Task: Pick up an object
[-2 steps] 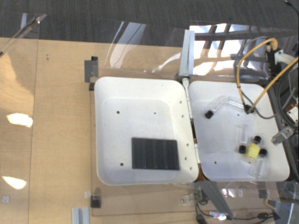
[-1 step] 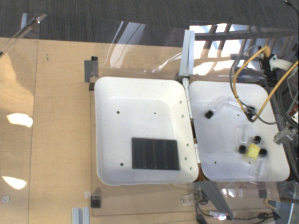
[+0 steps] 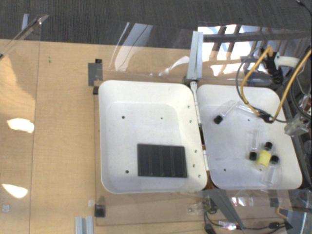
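A flat black ridged rectangle (image 3: 162, 160) lies in the left bin (image 3: 112, 101), toward its front. In the right bin (image 3: 229, 174), a clear tube with a black cap (image 3: 223, 114) rests near the back left. Towards the front right, a small yellow piece (image 3: 264, 158) sits among clear tubes with black caps (image 3: 253, 155). A grey metal part of my gripper (image 3: 298, 125) juts in from the right edge, above the right bin's right rim. It is a little to the right of and behind the yellow piece and touches no object.
Yellow and black cables (image 3: 253, 101) loop over the back of the right bin. A metal post (image 3: 196, 57) stands behind the divide between the bins. Metal brackets (image 3: 229, 213) lie in front of the right bin. Bare wooden bench (image 3: 48, 130) lies to the left.
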### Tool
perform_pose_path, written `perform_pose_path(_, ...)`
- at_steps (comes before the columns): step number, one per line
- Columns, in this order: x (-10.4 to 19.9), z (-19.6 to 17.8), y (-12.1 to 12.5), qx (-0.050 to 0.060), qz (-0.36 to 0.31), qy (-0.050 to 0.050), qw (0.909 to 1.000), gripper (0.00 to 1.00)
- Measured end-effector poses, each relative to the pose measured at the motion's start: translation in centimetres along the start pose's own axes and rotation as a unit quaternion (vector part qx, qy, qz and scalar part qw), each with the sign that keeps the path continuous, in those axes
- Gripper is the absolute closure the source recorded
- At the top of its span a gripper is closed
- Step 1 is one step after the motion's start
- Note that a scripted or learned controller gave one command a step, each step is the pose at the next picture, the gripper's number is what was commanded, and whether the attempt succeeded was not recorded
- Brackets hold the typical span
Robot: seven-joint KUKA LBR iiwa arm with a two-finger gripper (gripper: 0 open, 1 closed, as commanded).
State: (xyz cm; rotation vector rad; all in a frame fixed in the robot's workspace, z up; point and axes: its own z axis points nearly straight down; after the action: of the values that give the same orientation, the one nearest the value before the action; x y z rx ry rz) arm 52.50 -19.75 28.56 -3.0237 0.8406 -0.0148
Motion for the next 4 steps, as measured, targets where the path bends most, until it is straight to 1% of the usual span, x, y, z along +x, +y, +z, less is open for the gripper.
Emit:
perform_pose_path(1, 4.3, 6.7, -7.0, 0.0, 0.031, -0.004, 0.9995, 1.0)
perform_pose_path(2, -2.1, 2.9, 0.9, -0.002, 0.086, -0.002, 0.9963, 1.0)
perform_pose_path(3, 0.7, 6.5, -7.0, -0.001, 0.154, -0.003, 0.988, 1.0)
perform_pose_path(4, 0.8, 5.3, -7.3, 0.002, 0.154, -0.003, 0.988, 1.0)
